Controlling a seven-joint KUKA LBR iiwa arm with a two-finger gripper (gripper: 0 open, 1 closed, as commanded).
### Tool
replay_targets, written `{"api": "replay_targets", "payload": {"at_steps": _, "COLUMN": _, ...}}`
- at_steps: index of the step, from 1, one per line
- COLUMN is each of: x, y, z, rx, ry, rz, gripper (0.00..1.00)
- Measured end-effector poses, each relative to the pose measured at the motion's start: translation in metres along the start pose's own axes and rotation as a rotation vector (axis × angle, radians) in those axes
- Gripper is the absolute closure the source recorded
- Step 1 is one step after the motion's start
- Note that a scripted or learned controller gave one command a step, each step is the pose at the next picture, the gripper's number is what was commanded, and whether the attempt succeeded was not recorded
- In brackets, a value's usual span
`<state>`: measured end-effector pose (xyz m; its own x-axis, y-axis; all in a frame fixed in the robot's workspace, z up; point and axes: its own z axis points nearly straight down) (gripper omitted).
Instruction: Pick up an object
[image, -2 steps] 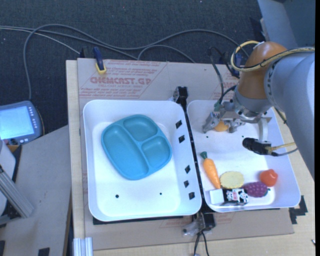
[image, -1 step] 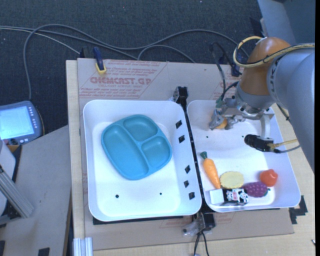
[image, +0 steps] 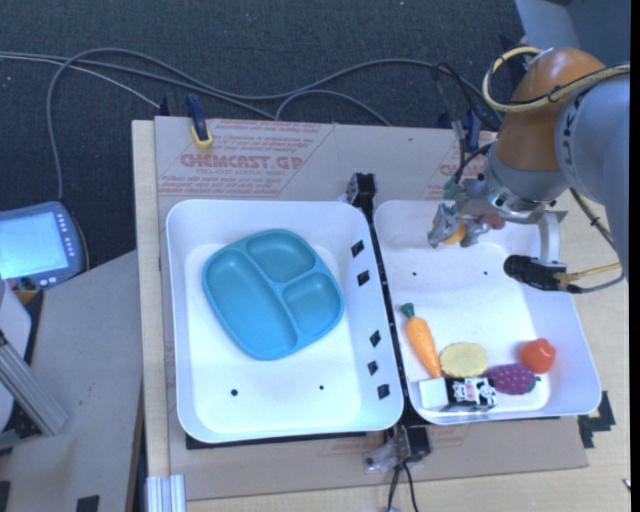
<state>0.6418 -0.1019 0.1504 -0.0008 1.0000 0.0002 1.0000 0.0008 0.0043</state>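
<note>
Arm reaching in from the right

The grey arm (image: 590, 120) bends down and leftward, its orange band (image: 540, 110) above the wrist; the tool (image: 455, 228) hangs low, with something yellow-orange between its fingers (image: 440, 230).

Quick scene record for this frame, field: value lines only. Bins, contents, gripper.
left bin: blue divided plate
right bin: carrot, yellow round piece, purple grapes, red tomato-like piece, small black-and-white carton, all near its front edge
gripper: over the right bin's back part, something orange-yellow at its tips, grasp unclear
</note>
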Motion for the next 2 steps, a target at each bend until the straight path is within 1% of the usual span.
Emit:
{"api": "replay_targets", "payload": {"at_steps": 1, "x": 0.004, "y": -0.006, "z": -0.06, "rx": -0.002, "ry": 0.0, "rz": 0.0, "gripper": 1.0}}
{"api": "replay_targets", "payload": {"at_steps": 2, "x": 0.0, "y": -0.013, "z": -0.12, "rx": -0.003, "ry": -0.001, "rz": 0.0, "gripper": 1.0}}
